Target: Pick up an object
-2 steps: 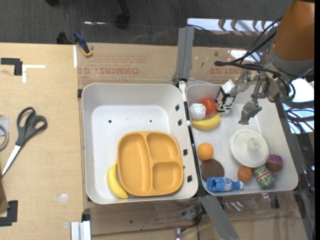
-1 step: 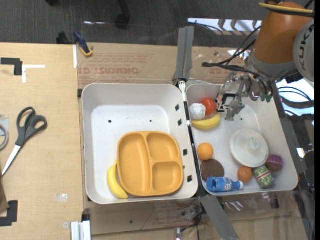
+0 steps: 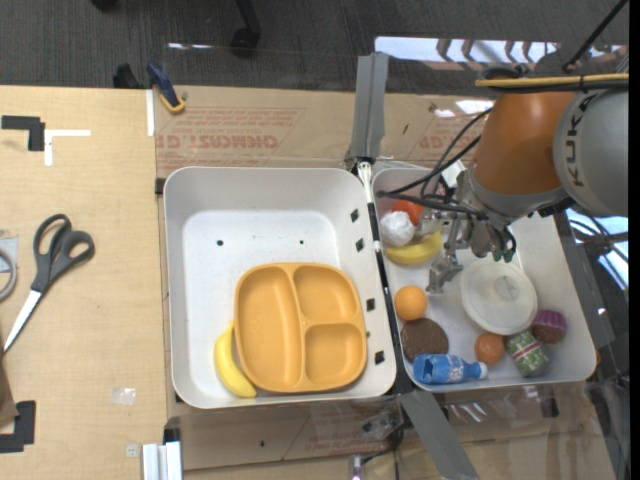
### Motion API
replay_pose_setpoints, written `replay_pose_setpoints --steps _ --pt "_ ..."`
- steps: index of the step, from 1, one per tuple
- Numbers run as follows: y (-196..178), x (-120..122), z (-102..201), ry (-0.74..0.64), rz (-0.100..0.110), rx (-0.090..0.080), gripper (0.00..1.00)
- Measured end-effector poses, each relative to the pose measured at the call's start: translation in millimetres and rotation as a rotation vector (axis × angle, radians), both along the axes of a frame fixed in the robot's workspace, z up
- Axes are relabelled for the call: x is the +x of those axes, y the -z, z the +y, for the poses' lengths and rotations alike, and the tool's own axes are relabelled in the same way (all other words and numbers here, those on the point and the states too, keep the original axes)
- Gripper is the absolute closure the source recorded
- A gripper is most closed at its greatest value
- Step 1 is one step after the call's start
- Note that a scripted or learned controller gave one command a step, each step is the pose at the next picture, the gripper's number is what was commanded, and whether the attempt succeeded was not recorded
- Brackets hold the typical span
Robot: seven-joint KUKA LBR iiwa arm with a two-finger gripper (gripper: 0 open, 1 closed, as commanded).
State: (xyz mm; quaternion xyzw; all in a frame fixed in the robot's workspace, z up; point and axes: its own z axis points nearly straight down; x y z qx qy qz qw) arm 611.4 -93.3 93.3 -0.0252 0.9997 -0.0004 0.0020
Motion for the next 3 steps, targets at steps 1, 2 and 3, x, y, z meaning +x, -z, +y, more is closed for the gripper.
replay_pose_setpoints --steps 1,2,3 --pt "-11 2 0 -0.003 -0.006 -0.002 1.0" --pt "-100 48 54 0.579 -0.002 0.002 1.0" --pt "-180 15 108 0.816 0.001 0.001 1.0"
